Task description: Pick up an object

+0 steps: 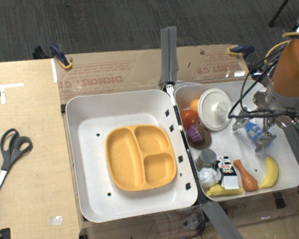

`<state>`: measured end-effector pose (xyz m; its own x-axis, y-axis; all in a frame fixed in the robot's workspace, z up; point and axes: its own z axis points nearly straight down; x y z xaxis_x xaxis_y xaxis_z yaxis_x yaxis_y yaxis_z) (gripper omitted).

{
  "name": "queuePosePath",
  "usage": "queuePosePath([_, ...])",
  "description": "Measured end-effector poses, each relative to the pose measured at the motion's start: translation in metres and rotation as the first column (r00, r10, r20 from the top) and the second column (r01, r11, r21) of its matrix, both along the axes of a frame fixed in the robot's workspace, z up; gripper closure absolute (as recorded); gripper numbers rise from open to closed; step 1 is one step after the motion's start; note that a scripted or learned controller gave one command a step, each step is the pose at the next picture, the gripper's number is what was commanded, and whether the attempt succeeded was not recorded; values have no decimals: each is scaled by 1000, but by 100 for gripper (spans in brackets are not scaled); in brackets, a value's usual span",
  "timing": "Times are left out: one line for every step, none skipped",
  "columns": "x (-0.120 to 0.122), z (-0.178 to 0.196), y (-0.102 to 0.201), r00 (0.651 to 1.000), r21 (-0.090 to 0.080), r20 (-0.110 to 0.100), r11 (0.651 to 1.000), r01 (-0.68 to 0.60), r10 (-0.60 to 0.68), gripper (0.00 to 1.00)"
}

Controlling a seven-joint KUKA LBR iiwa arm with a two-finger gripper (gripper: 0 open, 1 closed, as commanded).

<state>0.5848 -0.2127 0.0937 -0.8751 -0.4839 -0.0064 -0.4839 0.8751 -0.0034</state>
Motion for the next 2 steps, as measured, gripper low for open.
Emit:
queuePosePath([17, 1, -8, 1000, 1, 1, 1000, 9, -9, 0])
queuePosePath([-54, -1, -8, 989, 1, -4, 989, 151, -151, 0])
